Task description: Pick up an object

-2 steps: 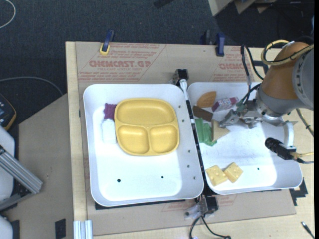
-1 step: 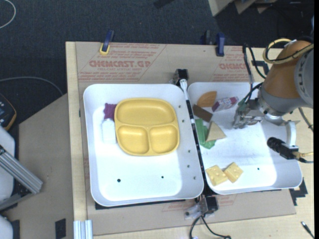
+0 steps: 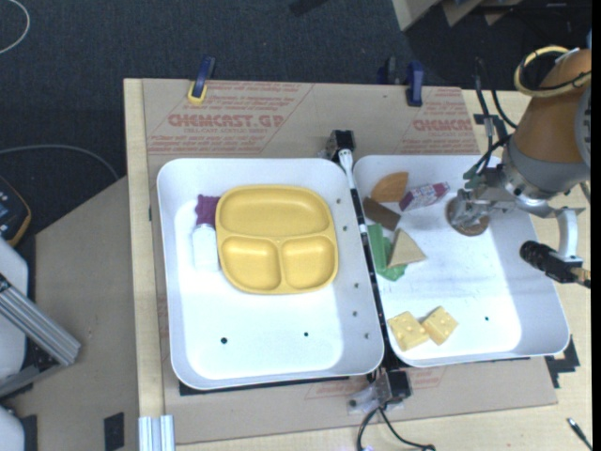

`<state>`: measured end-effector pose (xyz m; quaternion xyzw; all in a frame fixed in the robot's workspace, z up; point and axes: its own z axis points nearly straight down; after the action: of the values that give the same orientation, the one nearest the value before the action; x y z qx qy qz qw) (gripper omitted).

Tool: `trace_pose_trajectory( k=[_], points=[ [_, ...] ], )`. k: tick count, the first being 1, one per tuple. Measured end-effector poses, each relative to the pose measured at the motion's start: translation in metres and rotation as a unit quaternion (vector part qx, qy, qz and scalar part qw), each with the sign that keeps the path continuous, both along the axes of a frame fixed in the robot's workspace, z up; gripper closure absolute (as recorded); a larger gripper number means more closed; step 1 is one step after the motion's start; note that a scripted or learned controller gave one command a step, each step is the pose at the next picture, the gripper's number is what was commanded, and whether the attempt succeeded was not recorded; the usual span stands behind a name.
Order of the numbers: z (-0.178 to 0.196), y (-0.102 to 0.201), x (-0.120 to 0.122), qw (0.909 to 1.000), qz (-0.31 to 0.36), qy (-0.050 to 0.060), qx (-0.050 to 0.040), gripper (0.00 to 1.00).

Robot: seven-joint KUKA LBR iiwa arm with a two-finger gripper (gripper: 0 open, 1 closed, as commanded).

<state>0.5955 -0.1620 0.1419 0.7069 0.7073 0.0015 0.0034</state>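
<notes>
Arm (image 3: pixel 549 134) low over right bin (image 3: pixel 535 332)

A yellow three-compartment tray (image 3: pixel 277 237) lies flat at the left bin's upper centre, a purple item (image 3: pixel 206 209) and a white item (image 3: pixel 203 248) at its left edge. In the right bin, brown, green and tan pieces (image 3: pixel 390 233) cluster at upper left, and two yellow blocks (image 3: pixel 423 328) sit touching near the lower edge.

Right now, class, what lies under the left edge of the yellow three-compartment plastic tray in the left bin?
A purple item and a white item poke out from beneath the yellow tray. Their remaining parts, and anything else beneath it, are covered.
</notes>
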Motion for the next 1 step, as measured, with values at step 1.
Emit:
trace_pose_trajectory(
  k=[1],
  points=[
    [0.0591, -0.0078, 0.0074, 1.0000, 0.000, -0.001, -0.0003, 1.00]
  ],
)
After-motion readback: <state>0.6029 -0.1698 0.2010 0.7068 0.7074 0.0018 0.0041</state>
